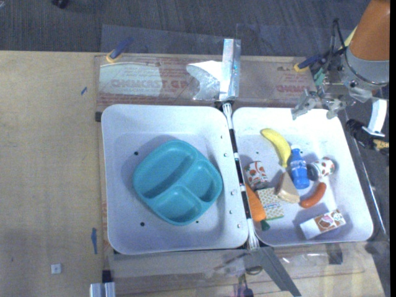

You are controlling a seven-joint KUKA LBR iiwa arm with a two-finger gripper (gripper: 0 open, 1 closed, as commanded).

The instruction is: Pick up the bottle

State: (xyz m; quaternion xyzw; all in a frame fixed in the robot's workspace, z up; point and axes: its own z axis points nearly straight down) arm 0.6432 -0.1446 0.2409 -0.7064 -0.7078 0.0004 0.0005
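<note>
Clearly blue bottle (299, 169), lying among toy food

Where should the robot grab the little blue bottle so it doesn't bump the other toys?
Probably from straight above, pinching the bottle across its narrow middle. It lies flat, cap toward the banana. The sandwich and sausage crowd its lower end, so the fingers fit best on its left and right sides.

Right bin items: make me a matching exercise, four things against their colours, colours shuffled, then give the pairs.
Things:
1. bottle
2. banana
3. carrot
4. sausage

Colours:
A. yellow
B. red-orange with a dark end
C. blue
D. orange

Pairs: 1-C, 2-A, 3-D, 4-B
</note>
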